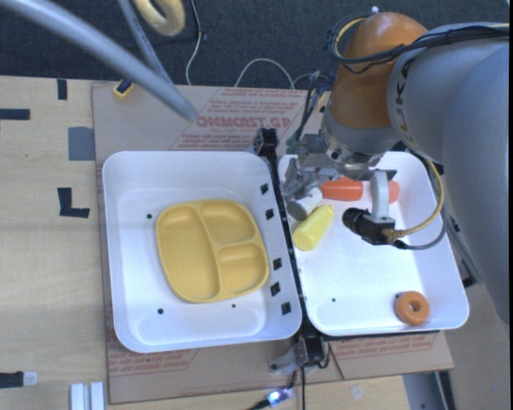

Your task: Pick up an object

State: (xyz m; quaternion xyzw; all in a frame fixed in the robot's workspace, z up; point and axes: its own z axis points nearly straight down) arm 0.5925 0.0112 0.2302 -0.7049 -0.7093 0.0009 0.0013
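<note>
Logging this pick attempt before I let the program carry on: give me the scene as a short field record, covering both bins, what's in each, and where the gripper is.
left bin: holds a yellow divided tray, lying flat
right bin: holds a yellow banana-like piece, an orange carrot-like piece and an orange doughnut
gripper: low over the right bin's upper left, by the divider
nearest item: the yellow piece, just below the gripper
doughnut: apart, near the bin's lower right corner
held item: none seen

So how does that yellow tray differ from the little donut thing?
The tray is pale yellow, broad and split into three compartments; the donut is orange-brown, small and ring-shaped. The tray lies in the left bin, the donut in the right bin, near its front corner. Both lie flat, away from the gripper.
</note>
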